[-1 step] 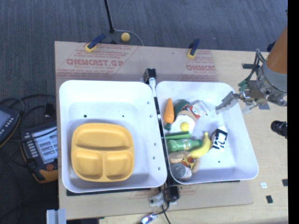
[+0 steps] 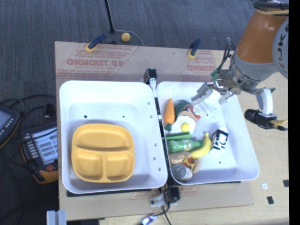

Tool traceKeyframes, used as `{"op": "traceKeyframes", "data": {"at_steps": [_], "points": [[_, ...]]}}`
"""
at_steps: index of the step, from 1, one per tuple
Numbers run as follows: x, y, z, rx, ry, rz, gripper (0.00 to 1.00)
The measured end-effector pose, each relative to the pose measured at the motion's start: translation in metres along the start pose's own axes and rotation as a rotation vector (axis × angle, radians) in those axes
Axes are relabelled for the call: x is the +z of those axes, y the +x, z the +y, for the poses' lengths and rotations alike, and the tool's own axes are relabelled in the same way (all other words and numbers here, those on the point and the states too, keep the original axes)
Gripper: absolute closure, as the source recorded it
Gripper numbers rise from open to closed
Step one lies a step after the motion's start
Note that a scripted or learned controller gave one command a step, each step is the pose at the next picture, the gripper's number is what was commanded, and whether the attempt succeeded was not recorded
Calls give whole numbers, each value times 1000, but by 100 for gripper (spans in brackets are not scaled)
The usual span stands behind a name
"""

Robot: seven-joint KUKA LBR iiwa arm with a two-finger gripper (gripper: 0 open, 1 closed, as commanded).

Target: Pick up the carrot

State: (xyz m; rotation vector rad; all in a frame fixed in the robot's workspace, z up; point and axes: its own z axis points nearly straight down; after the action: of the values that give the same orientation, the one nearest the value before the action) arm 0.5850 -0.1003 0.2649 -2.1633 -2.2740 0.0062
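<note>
- The carrot lies in the right bin, pressed close to the wall that this bin shares with the left bin; its green top points toward the bin's middle.
- The gripper hangs over the upper part of the right bin, to the right of the carrot and apart from it; its two fingers stand spread, with nothing between them.
- Risk, as I judge it: a finger coming down on the carrot's left side would strike the shared wall, since little room shows there; a grasp along the carrot's length looks safer than one across it.
- Risk: the fried egg sits just below the carrot, and crumpled clear plastic lies near its top; a wide descent may nudge or snag either.
- The green bottle and banana crowd the bin's lower left; they are clear of the carrot.
- Open room lies in the bin's right half, near the black-and-white block; the approach from above and the right is free.
- The yellow tray in the left bin is well apart.
</note>
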Motion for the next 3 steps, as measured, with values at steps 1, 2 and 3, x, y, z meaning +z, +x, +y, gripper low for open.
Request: {"op": "traceKeyframes", "data": {"at_steps": [1, 2, 3], "points": [[88, 97, 28, 135, 11, 2, 0], [85, 94, 34, 398, 3, -2, 0], [85, 112, 39, 651, 4, -2, 0]]}}
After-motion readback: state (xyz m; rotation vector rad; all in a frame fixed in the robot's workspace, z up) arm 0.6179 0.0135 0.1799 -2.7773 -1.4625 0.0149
